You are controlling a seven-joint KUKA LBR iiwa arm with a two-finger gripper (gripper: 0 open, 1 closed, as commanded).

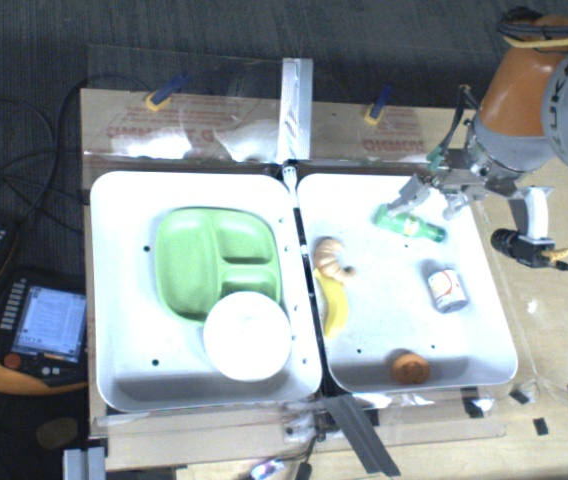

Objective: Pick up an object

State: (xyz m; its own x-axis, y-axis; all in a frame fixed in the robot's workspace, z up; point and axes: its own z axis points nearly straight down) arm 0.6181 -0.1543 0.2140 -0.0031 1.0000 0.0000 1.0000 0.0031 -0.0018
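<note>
Camera view: gripper (pixel 427 201) sits over the back of the right bin (pixel 364 360), fingers spread, one on each side of the green bottle's (pixel 411 226) near end, nothing pinched yet. Bottle lies flat near the bin's rear wall, well apart from the can (pixel 446 290), banana (pixel 334 306) and orange ball (pixel 411 368). Long axis runs left-right, tipped slightly down to the right (can't tell which end is the cap). My take: drop lower, centre on the body, close across the short axis so it won't roll out.

Camera: looking down at a slant from above the near side
Framing: taking in both bins (pixel 304 268), arm (pixel 524 88) entering right
</note>
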